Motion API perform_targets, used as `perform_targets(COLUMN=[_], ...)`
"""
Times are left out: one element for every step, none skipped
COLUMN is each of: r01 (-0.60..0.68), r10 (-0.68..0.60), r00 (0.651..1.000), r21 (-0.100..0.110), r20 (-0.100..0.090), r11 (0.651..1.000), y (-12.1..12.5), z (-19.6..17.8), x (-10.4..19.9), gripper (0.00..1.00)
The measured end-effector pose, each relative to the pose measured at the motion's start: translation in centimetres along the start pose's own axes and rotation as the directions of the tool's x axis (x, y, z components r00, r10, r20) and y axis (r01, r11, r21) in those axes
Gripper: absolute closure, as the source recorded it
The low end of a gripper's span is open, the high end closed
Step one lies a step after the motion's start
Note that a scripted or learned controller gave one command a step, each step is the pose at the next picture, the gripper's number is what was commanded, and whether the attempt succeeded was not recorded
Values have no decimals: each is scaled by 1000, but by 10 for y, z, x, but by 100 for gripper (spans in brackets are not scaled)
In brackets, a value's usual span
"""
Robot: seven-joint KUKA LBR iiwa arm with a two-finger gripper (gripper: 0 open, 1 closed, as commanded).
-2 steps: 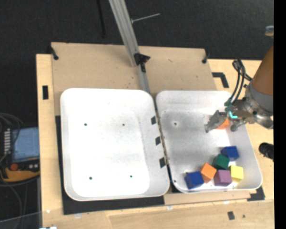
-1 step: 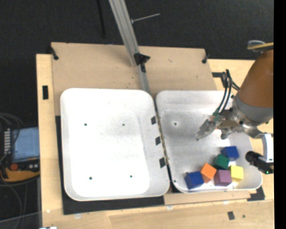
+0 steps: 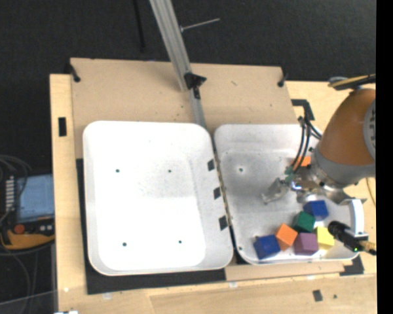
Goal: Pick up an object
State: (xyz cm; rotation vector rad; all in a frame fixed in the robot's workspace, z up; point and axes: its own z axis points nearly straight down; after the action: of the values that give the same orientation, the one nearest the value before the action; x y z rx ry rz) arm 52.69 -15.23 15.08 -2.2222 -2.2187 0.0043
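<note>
Nearest, along the front wall of the right bin [image 3: 262, 142], a cluster of blocks lies in that bin's front right corner. A blue block [image 3: 266, 246] sits furthest left of them, touching an orange block [image 3: 287, 235] just behind and to its right. A purple block [image 3: 306, 243] is next along, with a yellow block [image 3: 325, 236] beside it towards the bin's right wall. Just behind the purple one is a green block [image 3: 305, 222], and behind that a second blue block [image 3: 316, 209], lighter in shade. All six rest on the bin floor, close together, several touching.

A little farther back, near the middle of the right bin, the gripper [image 3: 273, 192] hangs low over the bin floor, left of the block cluster and apart from it. It is blurred and small, so how far it is open cannot be told; no block shows between its tips. The arm [image 3: 344, 139] comes in from the bench's right edge, its orange band above the grey wrist, with dark cables running along it.

The left bin [image 3: 147, 195] lies beside the right one, their inner walls touching along the middle of the bench [image 3: 177, 87]. At the bench's far edge a grey metal post [image 3: 173, 38] rises at a slant.
</note>
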Motion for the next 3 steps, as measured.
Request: perform_targets(r01=[0,-7,4], r10=[0,7,-4], r00=[1000,1000,1000], r21=[-1,-9,-9], r20=[1,-3,0], r11=[1000,1000,1000], y=[0,2,8], z=[52,39,-5], x=[-2,0,-1], gripper=[0,100,100])
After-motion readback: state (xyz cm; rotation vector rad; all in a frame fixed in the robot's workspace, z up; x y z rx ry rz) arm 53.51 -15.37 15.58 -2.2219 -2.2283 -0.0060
